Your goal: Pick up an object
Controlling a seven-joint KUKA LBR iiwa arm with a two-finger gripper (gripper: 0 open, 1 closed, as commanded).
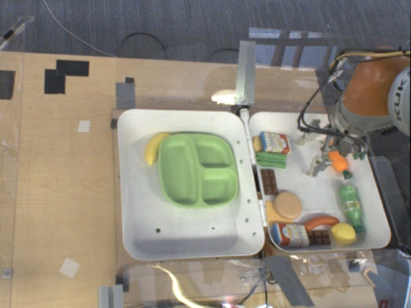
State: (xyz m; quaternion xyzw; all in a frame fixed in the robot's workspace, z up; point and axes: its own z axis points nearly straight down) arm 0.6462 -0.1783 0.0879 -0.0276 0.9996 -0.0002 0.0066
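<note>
Wooden table, two white bins; the end effector hovers by the toy carrot, grip state unclear. Best to centre over it, then descend straight.

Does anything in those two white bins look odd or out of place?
One thing: a banana in the left bin lies half tucked under the green divided plate, not on it. Nothing looks spilled or broken.
</note>
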